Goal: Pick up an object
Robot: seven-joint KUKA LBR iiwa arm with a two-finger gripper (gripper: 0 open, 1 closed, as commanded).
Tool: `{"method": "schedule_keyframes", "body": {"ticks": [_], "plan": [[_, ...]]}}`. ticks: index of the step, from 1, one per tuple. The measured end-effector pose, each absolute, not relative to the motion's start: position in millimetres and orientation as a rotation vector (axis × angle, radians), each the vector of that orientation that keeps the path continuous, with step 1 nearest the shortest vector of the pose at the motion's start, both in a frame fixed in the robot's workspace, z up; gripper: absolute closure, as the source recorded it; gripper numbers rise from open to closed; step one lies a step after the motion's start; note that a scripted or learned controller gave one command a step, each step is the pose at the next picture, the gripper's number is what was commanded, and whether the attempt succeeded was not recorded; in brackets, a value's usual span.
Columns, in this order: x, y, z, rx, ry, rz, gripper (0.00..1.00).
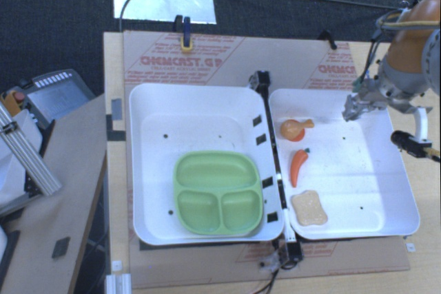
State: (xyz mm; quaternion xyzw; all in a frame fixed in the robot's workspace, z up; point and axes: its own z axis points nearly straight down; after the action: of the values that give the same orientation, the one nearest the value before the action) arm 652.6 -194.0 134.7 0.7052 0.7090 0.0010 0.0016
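The gripper (353,109) hangs over the far side of the right bin (358,224); whether it is open or closed cannot be told. Left of it lies an orange fruit (295,128), nearer the camera a carrot (298,165), then a bread slice (309,208). A green divided tray (217,193) sits in the left bin (158,120).

Claw (353,109) over right bin (386,217), carrot (298,166), green tray (217,193)
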Motion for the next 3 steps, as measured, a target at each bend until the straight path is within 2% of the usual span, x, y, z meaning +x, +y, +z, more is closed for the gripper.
{"method": "schedule_keyframes", "body": {"ticks": [1, 2, 3], "plan": [[644.7, -192.5, 188.9, 2.215, 2.222, 0.003, 1.0], [645.1, -187.0, 250.1, 2.211, 2.225, 0.004, 1.0], [619.1, -143.2, 239.9, 2.215, 2.233, -0.002, 1.0]]}}
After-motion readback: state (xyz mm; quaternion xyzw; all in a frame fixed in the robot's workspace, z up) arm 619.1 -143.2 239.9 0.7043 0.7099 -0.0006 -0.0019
